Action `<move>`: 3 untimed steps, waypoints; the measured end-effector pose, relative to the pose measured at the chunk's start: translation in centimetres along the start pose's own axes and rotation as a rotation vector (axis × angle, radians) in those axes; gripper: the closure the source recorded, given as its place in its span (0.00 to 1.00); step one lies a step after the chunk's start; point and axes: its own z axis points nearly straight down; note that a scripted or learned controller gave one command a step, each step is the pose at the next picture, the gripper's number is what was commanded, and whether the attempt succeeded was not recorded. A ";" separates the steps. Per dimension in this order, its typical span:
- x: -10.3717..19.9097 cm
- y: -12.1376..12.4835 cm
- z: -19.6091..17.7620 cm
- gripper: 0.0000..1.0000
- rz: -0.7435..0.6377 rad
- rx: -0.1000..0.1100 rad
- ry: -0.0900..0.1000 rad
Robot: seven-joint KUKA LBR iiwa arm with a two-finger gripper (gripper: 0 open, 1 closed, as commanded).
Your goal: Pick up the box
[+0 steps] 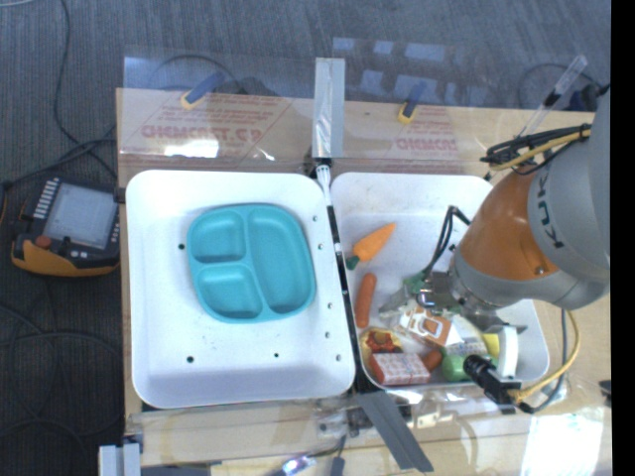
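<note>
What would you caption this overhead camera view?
Robot arm reaches into right bin of toy food; blue tray sits in left bin.

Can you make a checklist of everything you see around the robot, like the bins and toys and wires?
Surface: two white bins side by side on a bench.
Job's things: small red box at the right bin's front, among other items.
Clutter: blue divided plate in the left bin; two carrots and mixed toy food in the right bin.
Gripper: gripper low over the right bin's pile; its grip is hidden.
Cables: black wires on the arm; cords on the floor.
Surroundings: grey carpet; handheld controller at left.
</note>
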 end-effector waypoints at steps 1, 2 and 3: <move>0.0 0.0 0.0 0.00 0.000 0.000 0.000; 0.0 0.0 0.0 0.00 0.000 0.000 0.000; 0.2 0.5 -1.1 1.00 -0.004 -0.011 0.000</move>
